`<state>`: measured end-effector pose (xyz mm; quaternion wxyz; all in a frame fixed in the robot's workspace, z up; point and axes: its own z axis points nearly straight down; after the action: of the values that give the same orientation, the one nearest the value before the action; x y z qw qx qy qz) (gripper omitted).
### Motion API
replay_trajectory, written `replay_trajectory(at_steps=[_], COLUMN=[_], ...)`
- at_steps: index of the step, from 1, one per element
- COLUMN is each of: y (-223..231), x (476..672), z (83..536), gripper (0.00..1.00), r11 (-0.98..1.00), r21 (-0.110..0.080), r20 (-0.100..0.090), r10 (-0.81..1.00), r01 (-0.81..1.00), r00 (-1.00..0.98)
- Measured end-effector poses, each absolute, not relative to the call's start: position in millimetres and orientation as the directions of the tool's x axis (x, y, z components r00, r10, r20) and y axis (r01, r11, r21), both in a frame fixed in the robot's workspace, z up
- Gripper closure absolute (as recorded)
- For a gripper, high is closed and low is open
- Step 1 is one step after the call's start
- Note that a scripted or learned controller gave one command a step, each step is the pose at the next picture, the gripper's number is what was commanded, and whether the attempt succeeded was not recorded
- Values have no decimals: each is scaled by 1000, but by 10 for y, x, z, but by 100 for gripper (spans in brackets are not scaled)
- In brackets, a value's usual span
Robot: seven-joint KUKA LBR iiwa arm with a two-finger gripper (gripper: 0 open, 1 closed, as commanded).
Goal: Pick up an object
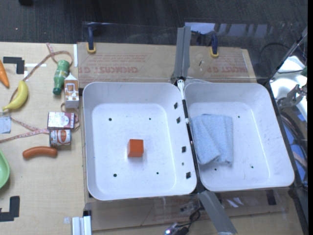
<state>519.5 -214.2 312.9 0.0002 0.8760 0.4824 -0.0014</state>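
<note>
Camera view, above the bench: two white bins sit side by side, and both are quiet. In the left bin (91, 98) an orange block (136, 148) stands alone near the middle of the floor, well apart from every wall. In the right bin (272, 131) a folded blue-grey cloth (213, 138) lies against the left side, close to the divider between the bins.

Outside the bins, on the bench to the left, a banana (16, 97), a green bottle (60, 74), a small can (61, 137) and a sausage (40, 152) lie scattered – none of them within the work area.

You are, by the look of it, at the very start: nothing is lifted, nothing is being approached. Whether the gripper is apart or together you cannot tell from this picture.

The next move calls for a choice of target, then a descent over it. The block looks the easier pick – rigid, square-sided, with free room all round. The cloth would likely need a pinch on a fold, and may slip or drag.
</note>
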Motion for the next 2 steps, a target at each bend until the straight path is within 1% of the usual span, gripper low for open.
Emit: replay_trajectory(at_steps=[1,2], y=[-1122,-1909], x=[5658,5662], z=[1808,2118], gripper=[0,0], r11=[-286,-324], r21=[-4,-1], r20=[-2,-2], r10=[958,946], r01=[958,946], r00=[286,324])
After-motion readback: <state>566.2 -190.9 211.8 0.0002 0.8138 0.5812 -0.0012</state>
